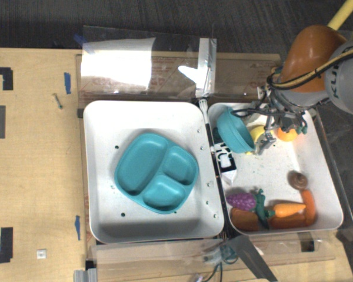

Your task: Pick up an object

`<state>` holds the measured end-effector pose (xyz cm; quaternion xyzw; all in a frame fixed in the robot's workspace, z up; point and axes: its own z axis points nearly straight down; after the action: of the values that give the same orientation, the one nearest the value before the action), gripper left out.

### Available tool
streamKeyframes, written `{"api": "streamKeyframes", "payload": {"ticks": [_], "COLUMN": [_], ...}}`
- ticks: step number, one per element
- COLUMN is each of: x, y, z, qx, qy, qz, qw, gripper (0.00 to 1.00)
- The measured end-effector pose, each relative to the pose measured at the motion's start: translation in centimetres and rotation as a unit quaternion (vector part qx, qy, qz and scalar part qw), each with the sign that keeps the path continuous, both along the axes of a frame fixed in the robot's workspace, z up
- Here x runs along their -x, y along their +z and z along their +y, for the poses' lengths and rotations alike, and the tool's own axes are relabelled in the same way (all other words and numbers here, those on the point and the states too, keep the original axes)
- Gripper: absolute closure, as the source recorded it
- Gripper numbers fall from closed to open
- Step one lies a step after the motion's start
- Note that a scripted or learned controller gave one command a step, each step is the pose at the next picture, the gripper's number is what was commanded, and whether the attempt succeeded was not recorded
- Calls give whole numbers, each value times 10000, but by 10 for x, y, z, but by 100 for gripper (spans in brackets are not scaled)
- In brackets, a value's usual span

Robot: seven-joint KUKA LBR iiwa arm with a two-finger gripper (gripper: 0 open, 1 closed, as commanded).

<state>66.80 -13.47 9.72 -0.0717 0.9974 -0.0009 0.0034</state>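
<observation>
The gripper (269, 135) hangs low in the right bin (326, 157), toward its twelve o'clock end. I cannot tell the state of the jaws. A glossy yellow toy (257, 134) lies touching them at nine o'clock; a rounded orange piece (287, 134) sits just beside, at three. A smooth teal bowl (234, 131) leans further toward nine.

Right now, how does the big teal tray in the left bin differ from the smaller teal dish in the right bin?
The teal divided tray is larger and lies flat, face up, showing three compartments; the teal dish is smaller and tilted against the right bin's left wall. The tray sits alone mid-bin in the left bin; the dish sits beside the hand. Both share the same teal colour.
</observation>
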Motion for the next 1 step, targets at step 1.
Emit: {"api": "streamKeyframes", "payload": {"ticks": [1], "x": [1], "y": [-5], "z": [17], "qx": [77], "qy": [55], "qz": [11], "qw": [10000], "gripper": [0]}}
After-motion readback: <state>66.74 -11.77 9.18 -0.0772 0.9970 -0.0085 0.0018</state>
